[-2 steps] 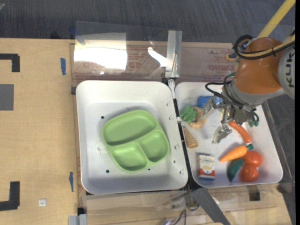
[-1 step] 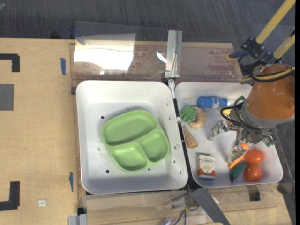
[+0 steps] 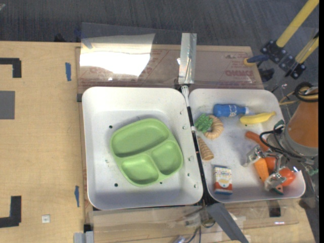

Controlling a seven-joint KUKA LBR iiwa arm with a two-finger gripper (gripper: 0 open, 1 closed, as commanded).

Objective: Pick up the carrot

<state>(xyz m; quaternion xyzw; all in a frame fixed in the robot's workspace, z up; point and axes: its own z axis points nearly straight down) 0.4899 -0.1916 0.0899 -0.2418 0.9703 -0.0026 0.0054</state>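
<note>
Gripper (image 3: 269, 167) low over right bin's (image 3: 238, 99) near right corner, finger state impossible to tell | carrot (image 3: 260, 169) lies orange on bin floor touching gripper's left side, not visibly held | tomato (image 3: 286, 175) just right | banana (image 3: 256, 118), blue bottle (image 3: 229, 110) farther back | green divided plate (image 3: 146, 151) in left bin (image 3: 98, 135)

I count two white bins: the left bin (image 3: 96, 135) and the right bin (image 3: 238, 97). In the left bin, near its middle, sits one green divided plate (image 3: 147, 151) with three compartments. The right bin carries one blue bottle (image 3: 229, 110) and one banana (image 3: 256, 118) along its far edge, one small carton (image 3: 223, 179) by its near edge, and one carrot (image 3: 261, 169) toward its near right corner.
</note>
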